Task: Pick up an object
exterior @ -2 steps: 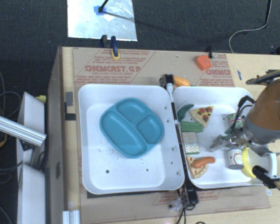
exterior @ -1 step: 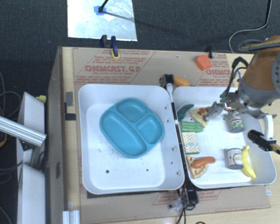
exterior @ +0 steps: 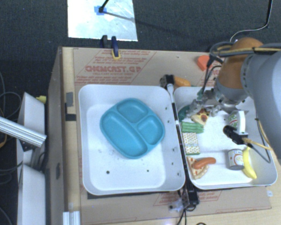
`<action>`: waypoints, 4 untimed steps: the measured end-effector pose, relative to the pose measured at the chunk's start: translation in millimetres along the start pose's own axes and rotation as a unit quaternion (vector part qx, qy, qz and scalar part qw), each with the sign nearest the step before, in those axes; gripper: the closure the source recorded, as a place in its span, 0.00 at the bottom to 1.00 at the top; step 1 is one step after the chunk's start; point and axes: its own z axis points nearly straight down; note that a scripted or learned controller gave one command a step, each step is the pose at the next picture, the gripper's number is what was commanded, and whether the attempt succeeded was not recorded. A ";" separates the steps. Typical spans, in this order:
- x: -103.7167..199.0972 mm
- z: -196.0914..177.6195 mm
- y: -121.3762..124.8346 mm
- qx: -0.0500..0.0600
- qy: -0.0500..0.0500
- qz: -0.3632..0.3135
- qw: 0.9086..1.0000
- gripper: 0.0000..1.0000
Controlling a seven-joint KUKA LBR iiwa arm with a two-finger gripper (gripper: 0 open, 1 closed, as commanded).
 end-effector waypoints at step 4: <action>-104.2 -2.1 19.0 0.002 0.000 0.001 1.000 0.00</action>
